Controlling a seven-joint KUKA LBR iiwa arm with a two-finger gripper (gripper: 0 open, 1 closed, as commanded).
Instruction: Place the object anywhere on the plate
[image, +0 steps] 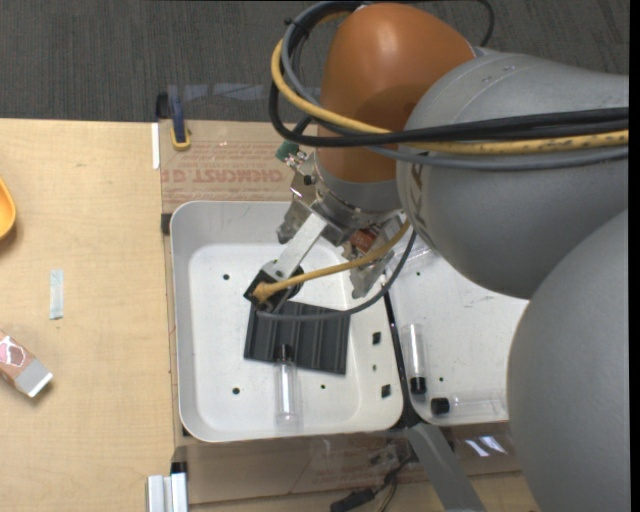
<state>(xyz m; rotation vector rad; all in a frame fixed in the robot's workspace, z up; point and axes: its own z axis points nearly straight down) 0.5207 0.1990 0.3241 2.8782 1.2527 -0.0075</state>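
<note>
Arm (500, 180), grey with orange band, fills the right and top of the view and reaches down over the far side of the left bin (210, 300). Gripper (335, 228) sits under the wrist, above the bin's far right part; open or closed cannot be told, and nothing is seen held. Right bin (470, 310) is mostly hidden beneath the arm. Plate (315, 340): a dark ribbed rectangle, flat on the left bin floor, right of centre, turned slightly askew. Tube (287, 392): slender, clear, straight, with a dark cap at one end. It lies in the left bin at the plate's near edge. Its long axis runs far to near, almost straight up and down in the view. The capped end points away toward the plate and overlaps its near edge; the clear end points at the near wall, short of it. Whether the cap rests on the plate or only touches it, unclear. Second tube (414, 350) lies in the right bin along the divider, dark end nearest. Third tube (468, 406) lies crosswise by the near wall. On the bench (90, 250), well left: a pale block (22, 366) and a small strip (56, 295).
</note>
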